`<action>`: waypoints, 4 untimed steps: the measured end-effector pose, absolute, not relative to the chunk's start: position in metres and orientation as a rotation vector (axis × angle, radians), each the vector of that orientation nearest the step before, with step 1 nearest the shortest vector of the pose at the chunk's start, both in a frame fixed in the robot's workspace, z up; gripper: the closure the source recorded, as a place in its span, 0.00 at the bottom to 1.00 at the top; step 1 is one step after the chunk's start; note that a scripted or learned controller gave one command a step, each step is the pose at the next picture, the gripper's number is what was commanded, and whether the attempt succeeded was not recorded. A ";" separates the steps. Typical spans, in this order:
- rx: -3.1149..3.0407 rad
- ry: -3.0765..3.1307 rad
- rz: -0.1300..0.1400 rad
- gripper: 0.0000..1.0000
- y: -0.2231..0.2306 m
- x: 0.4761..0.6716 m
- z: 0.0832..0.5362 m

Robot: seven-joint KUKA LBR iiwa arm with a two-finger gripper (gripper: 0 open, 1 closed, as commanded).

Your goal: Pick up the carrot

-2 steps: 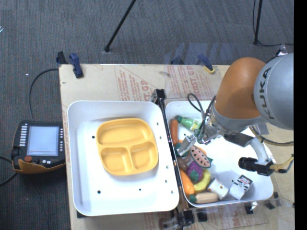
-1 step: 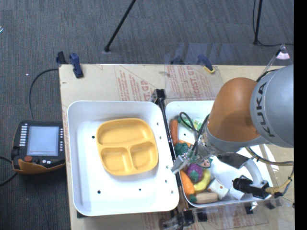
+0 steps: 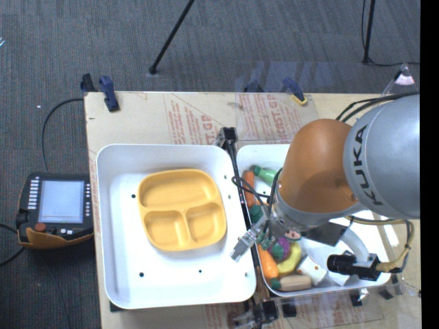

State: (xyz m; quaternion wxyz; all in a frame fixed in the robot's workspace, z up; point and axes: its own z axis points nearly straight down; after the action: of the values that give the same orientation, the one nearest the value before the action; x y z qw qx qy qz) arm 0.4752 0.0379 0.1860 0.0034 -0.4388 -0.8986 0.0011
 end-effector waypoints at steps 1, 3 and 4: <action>-1.251 -2.879 0.002 0.00 0.042 0.495 0.186; -0.311 -3.127 -0.004 0.00 0.119 0.546 0.198; -0.295 -3.141 -0.021 0.00 0.124 0.569 0.103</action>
State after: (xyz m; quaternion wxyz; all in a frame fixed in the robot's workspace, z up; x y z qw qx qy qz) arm 0.5687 0.1244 0.1028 -0.0068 -0.0936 -0.9956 -0.0067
